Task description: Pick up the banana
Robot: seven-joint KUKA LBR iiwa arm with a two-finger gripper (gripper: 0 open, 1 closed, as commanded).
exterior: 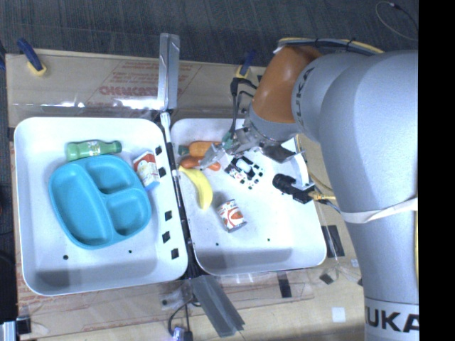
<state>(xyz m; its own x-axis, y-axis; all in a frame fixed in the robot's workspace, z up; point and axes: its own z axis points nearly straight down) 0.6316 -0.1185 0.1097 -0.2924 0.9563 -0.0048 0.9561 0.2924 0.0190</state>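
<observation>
Banana [198,185] lies loose at 9 o'clock in the right bin [298,251], below an orange item [199,150]. Your arm [355,119] hangs overhead; end effector [229,146] sits near 1 o'clock of the fruit, finger state untellable. Approach step; next, descend onto it.

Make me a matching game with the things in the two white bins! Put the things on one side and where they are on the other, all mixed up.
Things:
1. curved yellow banana
2. sky-blue plastic divided plate
3. clear green bottle
4. small red and white can

Places:
A. left bin, along its far wall
B. right bin, near its left wall
C. right bin, towards the near side, right of the banana
D. left bin, in the middle

Pairs: 1-B, 2-D, 3-A, 4-C
</observation>
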